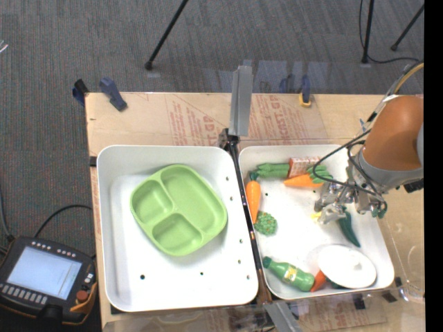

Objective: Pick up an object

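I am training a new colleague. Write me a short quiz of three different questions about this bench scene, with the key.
1. True or false: the green divided plate lies in the left bin.
2. Which lies nearest the white round plate? A) broccoli B) green bottle C) red box
3. Fill in: the gripper hangs over the ____ bin.

Key: 1 true; 2 B; 3 right.
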`<act>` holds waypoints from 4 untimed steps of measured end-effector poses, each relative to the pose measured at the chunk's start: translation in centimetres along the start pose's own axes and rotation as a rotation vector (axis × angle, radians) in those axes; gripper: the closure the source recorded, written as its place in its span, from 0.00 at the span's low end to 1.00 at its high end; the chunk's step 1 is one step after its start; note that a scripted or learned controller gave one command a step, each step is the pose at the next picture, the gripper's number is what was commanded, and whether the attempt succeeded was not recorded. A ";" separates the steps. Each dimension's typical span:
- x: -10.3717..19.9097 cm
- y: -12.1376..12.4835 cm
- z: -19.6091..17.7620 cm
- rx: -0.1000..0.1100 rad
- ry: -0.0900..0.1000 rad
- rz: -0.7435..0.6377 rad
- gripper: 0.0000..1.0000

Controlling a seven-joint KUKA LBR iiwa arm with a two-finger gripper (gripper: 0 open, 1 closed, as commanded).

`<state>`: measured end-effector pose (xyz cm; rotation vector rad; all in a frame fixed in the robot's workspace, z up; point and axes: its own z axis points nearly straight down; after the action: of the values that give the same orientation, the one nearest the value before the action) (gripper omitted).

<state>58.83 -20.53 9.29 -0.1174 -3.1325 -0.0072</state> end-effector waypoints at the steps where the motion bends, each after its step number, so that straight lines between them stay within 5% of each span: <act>1: 0.0 0.1 0.0 0.000 0.000 -0.001 0.00; 3: -2.5 0.2 0.6 0.004 -0.007 -0.150 0.00; 4: -4.5 1.9 0.7 0.003 0.014 -0.345 0.00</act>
<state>63.47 -18.97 8.59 0.4208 -3.0935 -0.0049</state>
